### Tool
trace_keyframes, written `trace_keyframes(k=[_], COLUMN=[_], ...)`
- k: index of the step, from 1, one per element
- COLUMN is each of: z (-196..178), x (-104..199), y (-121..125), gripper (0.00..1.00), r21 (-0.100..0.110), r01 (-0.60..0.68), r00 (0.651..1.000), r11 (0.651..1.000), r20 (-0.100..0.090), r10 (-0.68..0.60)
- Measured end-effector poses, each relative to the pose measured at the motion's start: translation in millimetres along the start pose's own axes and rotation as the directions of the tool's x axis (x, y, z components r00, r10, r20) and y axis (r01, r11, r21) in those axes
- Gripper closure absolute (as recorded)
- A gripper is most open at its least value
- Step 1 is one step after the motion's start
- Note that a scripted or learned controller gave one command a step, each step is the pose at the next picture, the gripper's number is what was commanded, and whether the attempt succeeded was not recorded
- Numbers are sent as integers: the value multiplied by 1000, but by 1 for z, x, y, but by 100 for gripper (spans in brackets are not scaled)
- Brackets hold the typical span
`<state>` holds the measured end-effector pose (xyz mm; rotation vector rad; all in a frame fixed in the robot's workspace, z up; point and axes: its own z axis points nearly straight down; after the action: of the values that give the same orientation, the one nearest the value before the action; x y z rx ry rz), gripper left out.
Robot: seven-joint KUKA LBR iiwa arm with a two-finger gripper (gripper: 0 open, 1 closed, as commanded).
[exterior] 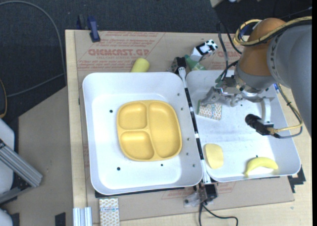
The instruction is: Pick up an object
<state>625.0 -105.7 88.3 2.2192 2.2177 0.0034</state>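
Note:
My gripper hangs over the back left part of the right bin, reaching in from the right. Just below and left of it a small speckled packet lies on the bin floor, close to the gripper; I cannot tell whether they touch. A pale yellow slice lies near the bin's front left. At the front right of the same bin lies a yellow banana. A yellow divided plate lies in the middle of the left bin.
Behind the bins on the cardboard are a yellow lump, a blue clip and a black-and-white item with something green beside it. Another speckled packet lies at the bench's front edge.

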Motion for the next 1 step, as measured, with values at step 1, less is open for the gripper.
trace_keyframes(k=[1], z=[-1], x=[-1], y=[-16], gripper=[0], r21=[-7], r01=[0], r00=[1000], r11=[1000], r20=[-1], r10=[0])
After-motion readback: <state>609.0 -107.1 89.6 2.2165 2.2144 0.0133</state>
